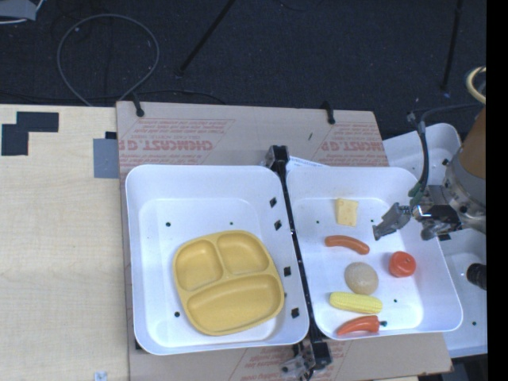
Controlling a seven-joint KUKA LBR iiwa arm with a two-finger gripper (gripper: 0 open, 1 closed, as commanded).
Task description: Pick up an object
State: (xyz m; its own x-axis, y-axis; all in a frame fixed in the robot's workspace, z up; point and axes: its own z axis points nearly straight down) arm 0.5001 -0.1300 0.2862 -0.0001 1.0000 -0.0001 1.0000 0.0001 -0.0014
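The grey arm is cut off at the right edge; its two-finger gripper (406, 221), fingers spread and holding nothing, hangs over the right shallow white bin (444, 312) just above a round red toy tomato (402, 264), with dark cable-strewn floor (238, 38) behind the bench

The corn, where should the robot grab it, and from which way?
Grab the corn around its middle, coming straight down from above, probably. It lies flat and long across the right bin, so fingers should close across its narrow sides. The beige ball and chili pepper sit close by.
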